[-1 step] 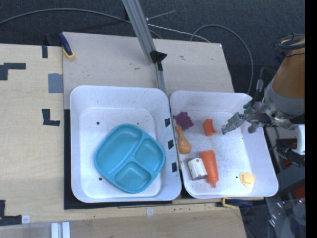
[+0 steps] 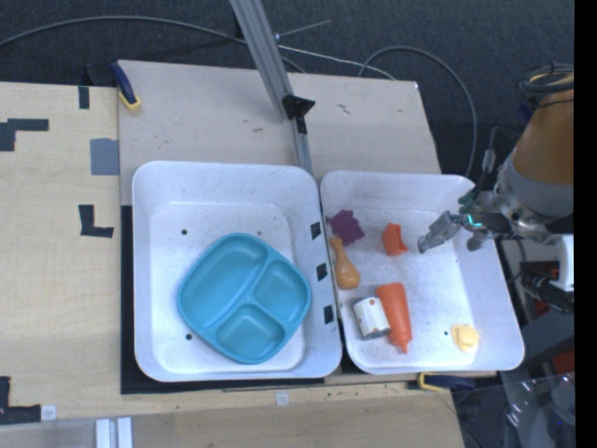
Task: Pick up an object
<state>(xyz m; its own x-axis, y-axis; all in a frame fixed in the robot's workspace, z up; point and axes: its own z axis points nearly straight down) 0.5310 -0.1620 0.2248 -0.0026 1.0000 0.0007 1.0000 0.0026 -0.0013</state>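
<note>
The right bin [image 2: 485,278] holds several small objects. A purple piece [image 2: 346,224] lies at its back left. Beside that piece is a small orange block [image 2: 394,240], and a tan gourd-shaped toy [image 2: 346,267] rests against the left wall. Toward the front, an orange carrot-like toy [image 2: 397,314] lies beside a small silver can [image 2: 371,316]. A yellow piece [image 2: 465,337] sits at the front right. My gripper [image 2: 452,241] hangs over the bin's back right, just right of the orange block, fingers [image 2: 431,237] apart with nothing between them.
The left bin [image 2: 149,250] holds a blue divided plate [image 2: 244,297]. A slanted metal post [image 2: 266,49] rises behind the bins. A cable [image 2: 438,63] loops over the bench at the back right. Bare floor shows in the right bin between the objects.
</note>
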